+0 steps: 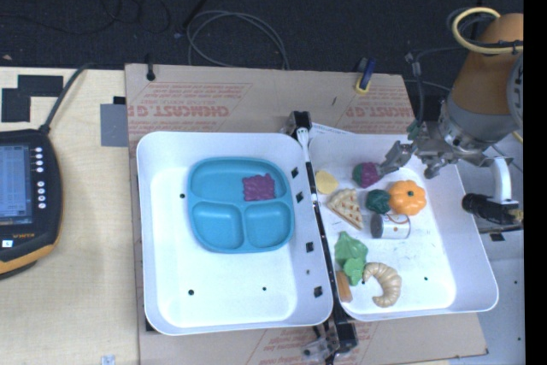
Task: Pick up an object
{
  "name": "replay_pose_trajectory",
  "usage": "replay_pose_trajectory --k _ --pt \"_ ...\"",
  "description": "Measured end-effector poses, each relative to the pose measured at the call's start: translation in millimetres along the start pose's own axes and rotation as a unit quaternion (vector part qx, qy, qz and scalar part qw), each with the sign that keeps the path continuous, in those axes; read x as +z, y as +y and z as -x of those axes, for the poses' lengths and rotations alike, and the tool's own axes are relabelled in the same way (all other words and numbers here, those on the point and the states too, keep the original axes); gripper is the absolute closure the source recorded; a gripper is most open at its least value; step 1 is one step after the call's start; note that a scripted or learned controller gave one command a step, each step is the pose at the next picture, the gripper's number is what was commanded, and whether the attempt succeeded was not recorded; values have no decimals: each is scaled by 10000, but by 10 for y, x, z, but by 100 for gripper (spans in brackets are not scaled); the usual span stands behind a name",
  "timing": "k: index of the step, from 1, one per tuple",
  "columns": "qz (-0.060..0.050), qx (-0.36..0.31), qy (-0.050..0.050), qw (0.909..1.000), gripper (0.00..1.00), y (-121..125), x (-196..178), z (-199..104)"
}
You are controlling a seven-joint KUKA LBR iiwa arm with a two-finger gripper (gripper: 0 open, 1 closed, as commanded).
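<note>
The right bin (pixel 461 269) holds several toy foods: an orange pumpkin (pixel 408 197), a dark green piece (pixel 378 201), a purple piece (pixel 367 174), a pizza slice (pixel 346 206), a yellow piece (pixel 326 181), a small dark cylinder (pixel 377 226), a green leafy piece (pixel 349 250), a carrot-coloured piece (pixel 343 285) and a croissant (pixel 384 282). My gripper (pixel 416 161) hovers over the bin's far right part, just above the pumpkin. It is open, with nothing between its fingers.
The left bin (pixel 167 269) holds a blue compartment plate (pixel 205 192) with a purple piece (pixel 258 186) in its upper right section. A teach pendant (pixel 21 197) lies on the bench at far left. Cables run behind the bins.
</note>
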State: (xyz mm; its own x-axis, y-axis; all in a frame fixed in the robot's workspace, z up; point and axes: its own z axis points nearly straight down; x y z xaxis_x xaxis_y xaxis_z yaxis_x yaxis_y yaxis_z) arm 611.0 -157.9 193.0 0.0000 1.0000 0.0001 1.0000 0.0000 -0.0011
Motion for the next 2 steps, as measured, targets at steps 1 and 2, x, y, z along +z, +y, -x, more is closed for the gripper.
replay_pose_trajectory --k 1,2 --pt "1 -25 1 10000 0 344 1088 -58" --pt "-40 -23 11 10000 100 318 963 -53"
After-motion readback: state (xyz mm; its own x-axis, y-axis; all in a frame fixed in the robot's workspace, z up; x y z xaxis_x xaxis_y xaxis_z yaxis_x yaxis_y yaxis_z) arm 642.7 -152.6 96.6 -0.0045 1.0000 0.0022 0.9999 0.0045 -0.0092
